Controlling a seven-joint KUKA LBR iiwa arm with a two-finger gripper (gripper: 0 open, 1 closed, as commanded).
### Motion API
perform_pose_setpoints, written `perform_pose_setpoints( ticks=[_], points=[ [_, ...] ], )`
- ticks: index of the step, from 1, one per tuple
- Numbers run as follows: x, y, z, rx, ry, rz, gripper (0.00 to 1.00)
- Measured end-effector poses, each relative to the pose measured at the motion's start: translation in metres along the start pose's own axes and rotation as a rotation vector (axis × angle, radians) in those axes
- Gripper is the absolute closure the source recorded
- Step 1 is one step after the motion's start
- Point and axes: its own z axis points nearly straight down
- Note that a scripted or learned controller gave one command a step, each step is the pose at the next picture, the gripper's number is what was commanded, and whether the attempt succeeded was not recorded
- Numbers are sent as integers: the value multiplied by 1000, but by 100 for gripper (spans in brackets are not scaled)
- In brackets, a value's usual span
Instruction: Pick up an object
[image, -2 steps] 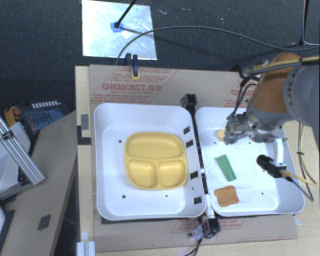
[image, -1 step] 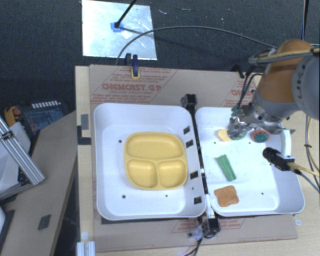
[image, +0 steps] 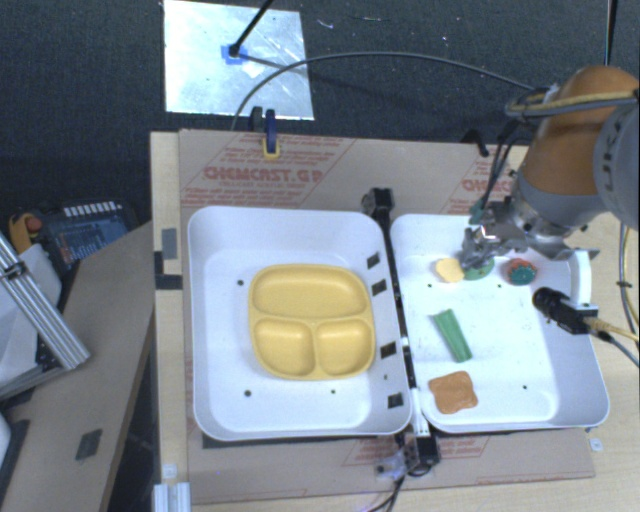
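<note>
Your table (image: 120, 300) is pale wood on dark carpet, with a cardboard sheet (image: 300, 170) under two white bins. Take the right bin (image: 580, 400) as your landmark. The left bin (image: 215, 300) beside it holds a yellow divided tray (image: 308, 320). The arm (image: 575, 130) reaches over the right bin's far edge, and the hand (image: 480, 245) sits low at the bin's far middle. Whether the hand is released or clenched cannot be told from here. Just on the hand's near-left, a small yellow piece (image: 449, 270) lies on the bin floor; a green disc (image: 478, 268) is right under the hand. A round red-and-teal piece (image: 521, 271) lies just beside it. A green bar (image: 452, 334) lies mid-bin, an orange piece (image: 453, 391) near the front.
</note>
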Motion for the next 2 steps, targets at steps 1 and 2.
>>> perform_pose_setpoints(
  ticks=[1, 2],
  points=[
    [59, -2, 8, 2, 2, -3, 100],
    [111, -13, 4, 1, 2, -4, 100]
  ],
)
